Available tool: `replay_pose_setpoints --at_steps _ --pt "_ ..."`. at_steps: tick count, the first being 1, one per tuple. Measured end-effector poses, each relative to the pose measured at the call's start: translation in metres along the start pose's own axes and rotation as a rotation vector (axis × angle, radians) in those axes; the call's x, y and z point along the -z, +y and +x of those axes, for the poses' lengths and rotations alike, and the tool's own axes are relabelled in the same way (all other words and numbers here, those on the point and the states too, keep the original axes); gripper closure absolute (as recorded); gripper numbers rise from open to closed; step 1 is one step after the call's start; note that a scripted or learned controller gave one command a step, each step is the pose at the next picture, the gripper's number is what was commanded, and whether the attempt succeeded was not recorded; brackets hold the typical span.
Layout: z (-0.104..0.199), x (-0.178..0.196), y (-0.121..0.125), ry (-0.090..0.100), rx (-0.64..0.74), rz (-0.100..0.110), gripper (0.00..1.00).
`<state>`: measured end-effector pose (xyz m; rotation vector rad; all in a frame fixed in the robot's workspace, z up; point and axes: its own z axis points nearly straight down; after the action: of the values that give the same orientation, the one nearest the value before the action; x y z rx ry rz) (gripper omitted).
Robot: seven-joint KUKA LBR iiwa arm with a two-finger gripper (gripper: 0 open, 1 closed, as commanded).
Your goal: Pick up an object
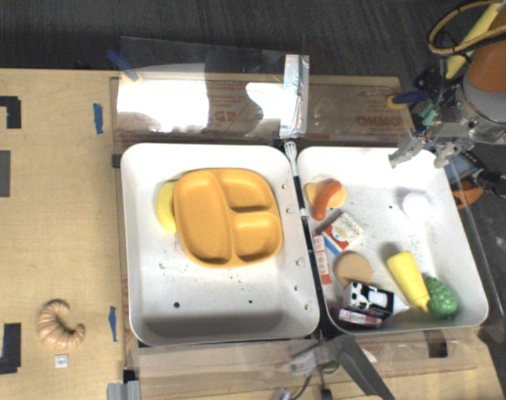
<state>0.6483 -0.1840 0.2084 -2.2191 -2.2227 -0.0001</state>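
orange tray (pixel 227 217) | yellow corn (pixel 408 278) | green broccoli (pixel 441 298) | white bins (pixel 144 290)

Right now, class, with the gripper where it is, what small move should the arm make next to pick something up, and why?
Probably swing the gripper inward and lower it: it hangs over the far right corner of the right-hand white bin, while the yellow corn cob toy and the other items lie nearer the front.

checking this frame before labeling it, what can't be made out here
- End effector, camera view: small and blurred over the right bin's far corner; open or shut is unreadable.
- Yellow item in the left bin: mostly hidden under the orange divided tray.
- Black and white packet: print too small to read.
- Arm: cut off by the right edge.
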Motion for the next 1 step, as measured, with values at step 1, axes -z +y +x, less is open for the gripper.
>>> replay_pose_setpoints --at_steps 1 --pt "0.0374 -0.1109 -0.062 -0.004 0.101 -0.01 0.0"
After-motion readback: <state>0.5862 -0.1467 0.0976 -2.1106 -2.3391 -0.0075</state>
